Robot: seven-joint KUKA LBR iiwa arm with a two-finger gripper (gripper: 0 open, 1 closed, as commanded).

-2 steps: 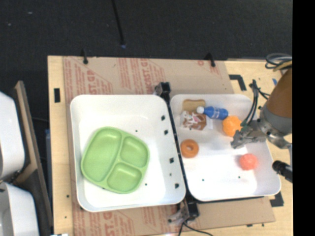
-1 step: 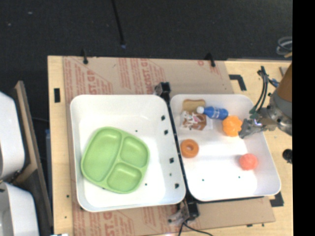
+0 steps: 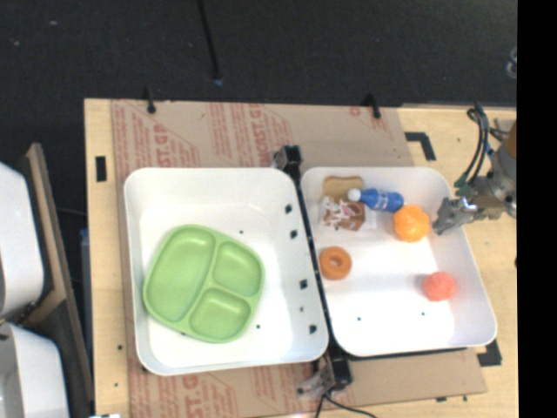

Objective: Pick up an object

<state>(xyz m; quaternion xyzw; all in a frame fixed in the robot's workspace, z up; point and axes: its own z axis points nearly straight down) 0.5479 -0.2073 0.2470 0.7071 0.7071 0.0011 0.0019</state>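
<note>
The right bin [image 3: 392, 333] holds several small objects. An orange round fruit [image 3: 411, 224] lies near its right wall, and a pink-red ball [image 3: 439, 286] sits lower down. An orange ring-shaped donut [image 3: 335, 262] rests near the bin's left side. At the back lie a blue bottle with a white cap [image 3: 379, 199], a brown and white packet [image 3: 341, 214] and a tan bread-like piece [image 3: 342, 184]. My gripper [image 3: 450, 215] hangs at the bin's right rim, just right of the orange fruit and apart from it, with nothing seen in it.
The left bin [image 3: 148, 207] holds a green divided plate [image 3: 204, 283]. A black divider [image 3: 306, 251] runs between the two bins. Cables and the arm's wrist [image 3: 492, 177] stand at the right edge of the bench.
</note>
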